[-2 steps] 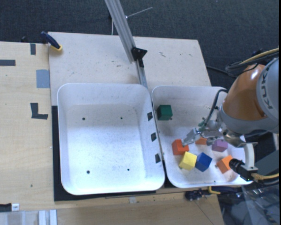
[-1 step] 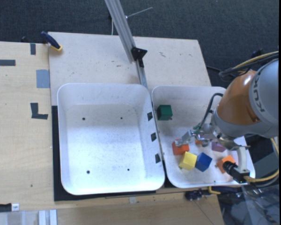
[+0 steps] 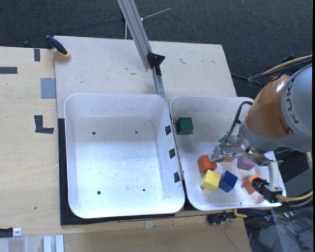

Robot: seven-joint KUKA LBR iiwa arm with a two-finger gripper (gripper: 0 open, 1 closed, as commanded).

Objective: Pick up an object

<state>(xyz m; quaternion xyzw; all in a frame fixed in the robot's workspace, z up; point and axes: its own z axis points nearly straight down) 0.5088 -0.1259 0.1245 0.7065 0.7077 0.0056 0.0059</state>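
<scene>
The right bin [image 3: 210, 101] holds several small blocks. A green block [image 3: 185, 125] sits alone near the bin's far left side. Closer to the front lie an orange-red block [image 3: 205, 164], a yellow block [image 3: 210, 180], a blue block [image 3: 228, 181], a purple block [image 3: 245, 163] and a small orange piece [image 3: 250, 184]. My gripper [image 3: 221, 152] is low inside this bin, just above and right of the orange-red block and left of the purple one. The wrist's body hides its tips, and I see no block held in it.
The left bin [image 3: 115, 156] stands beside the right one, sharing a middle wall. A slanted metal bar [image 3: 139, 30] crosses the bench from the top to the bins' junction. A blue and yellow tool [image 3: 58, 46] lies at the bench's far left corner.
</scene>
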